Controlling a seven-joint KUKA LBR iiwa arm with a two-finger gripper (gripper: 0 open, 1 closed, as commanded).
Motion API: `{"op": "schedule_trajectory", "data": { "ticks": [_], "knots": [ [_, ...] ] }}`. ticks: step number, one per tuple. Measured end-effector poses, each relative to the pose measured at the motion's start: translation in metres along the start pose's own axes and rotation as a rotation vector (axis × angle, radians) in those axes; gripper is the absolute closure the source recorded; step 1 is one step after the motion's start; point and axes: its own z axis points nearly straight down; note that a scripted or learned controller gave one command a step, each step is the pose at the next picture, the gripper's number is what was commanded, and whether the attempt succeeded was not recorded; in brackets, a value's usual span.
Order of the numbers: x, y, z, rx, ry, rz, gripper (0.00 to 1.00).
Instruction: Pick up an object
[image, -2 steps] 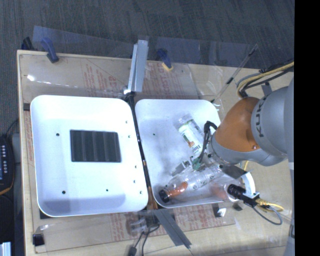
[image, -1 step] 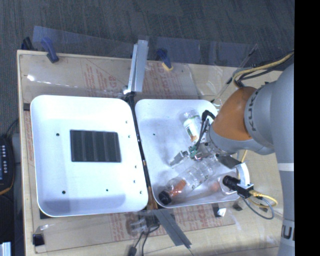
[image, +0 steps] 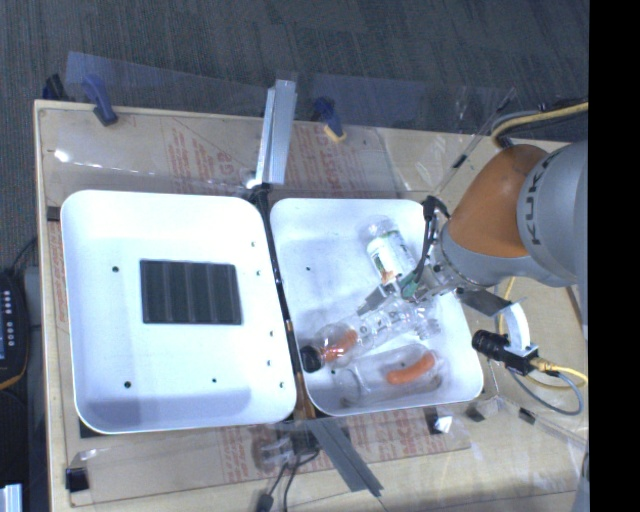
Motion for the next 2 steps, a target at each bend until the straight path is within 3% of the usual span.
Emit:
{"op": "schedule_trajectory", "data": {
  "ticks": [1,2],
  "knots": [
    [-0.021,0.085,0.058,0.008,0.010,-0.052,0.00],
    [-0.014,0.053,-0.024,0.004,0.003,-0.092,0.00]
  ]
}}
